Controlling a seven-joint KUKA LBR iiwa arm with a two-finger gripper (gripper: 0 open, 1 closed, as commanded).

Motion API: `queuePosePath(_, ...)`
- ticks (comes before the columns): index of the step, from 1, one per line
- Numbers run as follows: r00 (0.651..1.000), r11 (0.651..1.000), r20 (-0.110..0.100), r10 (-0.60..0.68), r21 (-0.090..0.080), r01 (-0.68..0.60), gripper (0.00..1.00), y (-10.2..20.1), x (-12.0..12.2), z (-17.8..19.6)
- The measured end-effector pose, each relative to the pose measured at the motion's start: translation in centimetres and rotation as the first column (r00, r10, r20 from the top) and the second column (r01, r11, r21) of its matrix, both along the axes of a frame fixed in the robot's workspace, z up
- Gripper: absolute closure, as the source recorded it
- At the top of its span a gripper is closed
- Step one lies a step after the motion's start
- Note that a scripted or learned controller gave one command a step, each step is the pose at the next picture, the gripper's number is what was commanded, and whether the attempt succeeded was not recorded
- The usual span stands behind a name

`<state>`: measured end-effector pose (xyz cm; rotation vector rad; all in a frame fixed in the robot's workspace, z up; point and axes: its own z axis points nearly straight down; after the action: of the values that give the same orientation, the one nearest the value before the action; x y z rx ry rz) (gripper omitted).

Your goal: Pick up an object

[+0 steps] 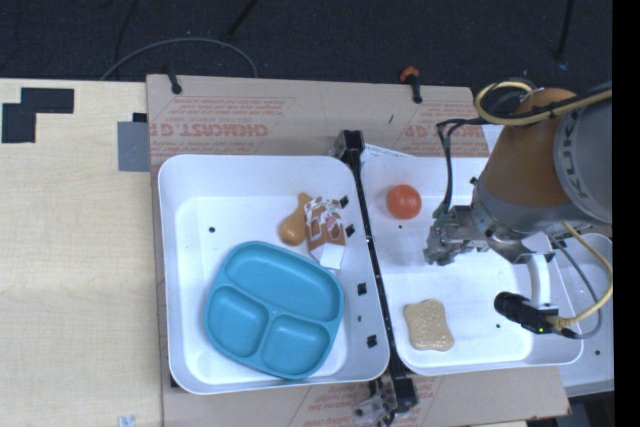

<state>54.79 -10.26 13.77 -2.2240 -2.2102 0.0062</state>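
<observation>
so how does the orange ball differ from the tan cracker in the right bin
The ball is round and bright orange-red; the cracker is flat, roughly square and pale tan. The ball sits toward the bin's far end, the cracker toward its near end. The ball lies just left of the gripper; the cracker lies farther off, below it. Both rest loose on the floor of the right bin, neither held.

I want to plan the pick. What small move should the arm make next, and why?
Probably move the gripper a little toward the orange ball and lower there. The ball lies alone in the right bin, closer than the beige biscuit-like piece, and nothing is seen in its grip.
</observation>
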Motion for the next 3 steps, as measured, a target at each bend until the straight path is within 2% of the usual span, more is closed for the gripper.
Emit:
queuePosePath(2, 1.000, 1.000, 0.009, 0.006, -0.002, -0.006, 1.00, -0.3, 0.4, 8.5)
queuePosePath(3, 1.000, 1.000, 0.002, 0.010, 0.001, -0.010, 1.00, 5.2, -0.2, 7.6)
